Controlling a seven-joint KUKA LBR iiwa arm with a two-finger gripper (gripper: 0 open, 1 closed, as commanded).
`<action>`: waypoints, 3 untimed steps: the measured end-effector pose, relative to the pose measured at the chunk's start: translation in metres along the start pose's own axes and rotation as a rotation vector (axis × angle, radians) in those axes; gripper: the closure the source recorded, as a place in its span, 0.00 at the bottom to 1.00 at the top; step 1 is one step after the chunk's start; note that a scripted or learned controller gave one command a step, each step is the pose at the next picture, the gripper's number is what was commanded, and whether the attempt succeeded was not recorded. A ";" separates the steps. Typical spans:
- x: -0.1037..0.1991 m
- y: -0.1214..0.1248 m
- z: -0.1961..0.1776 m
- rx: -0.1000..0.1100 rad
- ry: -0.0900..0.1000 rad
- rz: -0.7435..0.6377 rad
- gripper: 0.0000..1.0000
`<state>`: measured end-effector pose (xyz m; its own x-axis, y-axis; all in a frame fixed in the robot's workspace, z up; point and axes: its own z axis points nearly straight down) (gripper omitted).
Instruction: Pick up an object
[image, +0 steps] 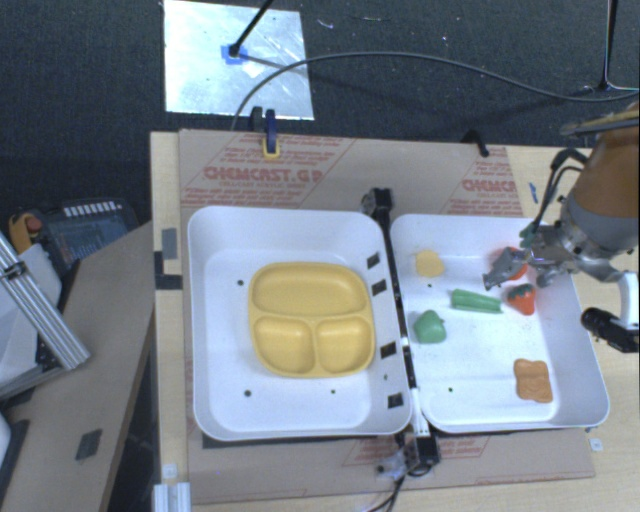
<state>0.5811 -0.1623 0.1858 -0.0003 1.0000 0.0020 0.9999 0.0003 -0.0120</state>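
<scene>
Two fingers of the gripper (512, 268) hang low over the right bin (590, 395), near its far right part, but their tips blur into the grey metal around them, so whether they are spread or closed cannot be told, and nothing can be seen caught between them. Just below and beside them lies a small red-orange piece (522, 298), perhaps a toy vegetable, touching or almost touching the tool; its closeness suggests it is the thing aimed at. Next to it, toward the middle of the bin, rests a long green piece (474, 301), with a rounder green piece (430, 326) nearer the divider, a pale yellow lump (430, 264) further back, and an orange waffle-like piece (533, 380) near the front corner. These lie loose and well apart, likely scattered so each can be taken singly. Left bin (215, 400) holds a yellow divided tray (308, 318), sitting flat at its centre. Both bins rest on a cardboard-covered tabletop (300, 170).
</scene>
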 end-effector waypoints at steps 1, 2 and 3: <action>0.001 0.003 -0.008 -0.013 -0.002 -0.003 0.00; -0.002 0.010 0.052 -0.011 -0.002 -0.002 0.00; -0.002 0.012 0.101 -0.017 -0.003 0.000 0.00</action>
<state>0.5923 -0.1641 0.0848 -0.0005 1.0000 -0.0007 1.0000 0.0005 0.0047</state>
